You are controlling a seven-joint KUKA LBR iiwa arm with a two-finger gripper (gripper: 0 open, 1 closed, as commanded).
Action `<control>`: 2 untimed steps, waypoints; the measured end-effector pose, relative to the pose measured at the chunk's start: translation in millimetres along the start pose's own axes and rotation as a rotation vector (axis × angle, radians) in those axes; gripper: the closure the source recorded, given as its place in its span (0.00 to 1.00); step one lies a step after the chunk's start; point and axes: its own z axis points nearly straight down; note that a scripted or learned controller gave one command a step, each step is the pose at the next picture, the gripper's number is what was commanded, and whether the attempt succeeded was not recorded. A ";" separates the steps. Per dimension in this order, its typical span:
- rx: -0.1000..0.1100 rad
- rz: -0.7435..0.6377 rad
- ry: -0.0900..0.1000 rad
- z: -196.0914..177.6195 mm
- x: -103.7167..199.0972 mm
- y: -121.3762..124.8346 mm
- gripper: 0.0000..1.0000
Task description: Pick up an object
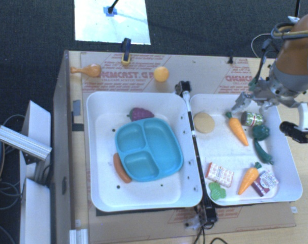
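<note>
Tool (251,101) is seen low over the right bin's (291,179) far edge, finger state indeterminable, beside a small can (252,119) and carrot (239,130), with bare floor mid-bin.

Landmark: left bin (104,189).
- Cardboard sheet (215,75), red print, under left bin and reaching out behind it.
- Orange ball (161,74) on cardboard, just behind left bin's far rim.
- Tan drumstick-shaped toy (87,70) on cardboard, behind left bin's far-left corner.
- Black and yellow clamp (126,51) at cardboard's far edge, behind left bin.
- White sheet (92,19) on dark carpet (26,34), well behind left bin.
- Metal rail (19,139), slanted, left of left bin.
- Cables (1,187) further left, near frame edge.
</note>
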 end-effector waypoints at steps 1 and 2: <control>0.002 0.002 0.000 68.3 -4.9 5.1 0.00; 0.005 0.002 0.002 122.3 -21.7 11.7 0.00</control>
